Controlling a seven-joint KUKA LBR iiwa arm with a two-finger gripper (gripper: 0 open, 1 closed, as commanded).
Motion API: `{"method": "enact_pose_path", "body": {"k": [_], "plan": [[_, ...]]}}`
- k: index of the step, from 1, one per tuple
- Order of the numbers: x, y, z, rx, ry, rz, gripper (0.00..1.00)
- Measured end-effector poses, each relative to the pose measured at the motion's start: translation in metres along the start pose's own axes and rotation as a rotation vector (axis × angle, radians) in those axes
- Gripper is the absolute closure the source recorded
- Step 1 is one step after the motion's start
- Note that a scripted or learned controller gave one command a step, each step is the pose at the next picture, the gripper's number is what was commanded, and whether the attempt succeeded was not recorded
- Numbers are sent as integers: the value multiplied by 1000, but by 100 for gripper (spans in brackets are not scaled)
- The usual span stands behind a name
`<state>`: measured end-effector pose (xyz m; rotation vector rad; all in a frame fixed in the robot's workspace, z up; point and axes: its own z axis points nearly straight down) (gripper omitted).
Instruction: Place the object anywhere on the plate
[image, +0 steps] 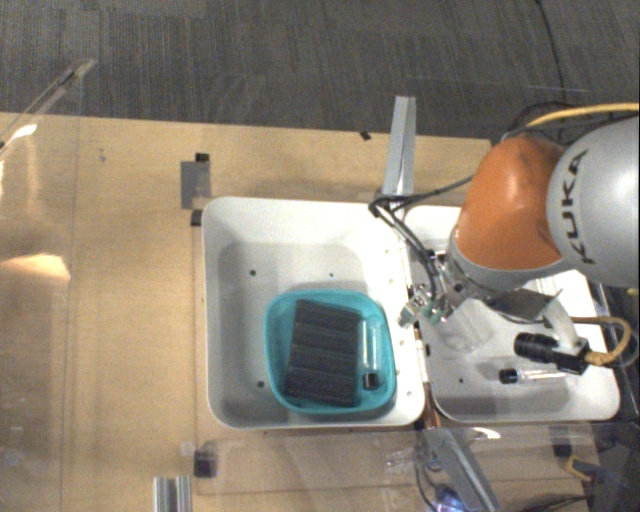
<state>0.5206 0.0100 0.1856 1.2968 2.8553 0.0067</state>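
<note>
A teal square plate (274, 340) sits in the front half of the left bin (240, 260). On it lies a dark grey ribbed block (322, 352), covering most of the plate's floor. A small black piece (372, 380) rests at the plate's right front corner. The arm's orange band (510, 215) hangs over the right bin (590, 400). My gripper (424, 308) is below it, at the wall between the two bins, to the right of the plate and apart from the block. I see nothing held in it.
Black cylindrical parts (545, 348) and a thin pen-like item (525, 375) lie in the right bin under the arm. Cables (400, 215) loop from the wrist over the bins' back edge. A grey upright post (400, 145) stands behind the bins.
</note>
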Motion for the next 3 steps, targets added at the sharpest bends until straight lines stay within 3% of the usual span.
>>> {"method": "enact_pose_path", "body": {"k": [1, 2, 3], "plan": [[0, 0, 0, 0, 0, 0, 0], [-1, 3, -11, -7, -4, 0, 100], [-1, 3, -11, -7, -4, -1, 0]]}}
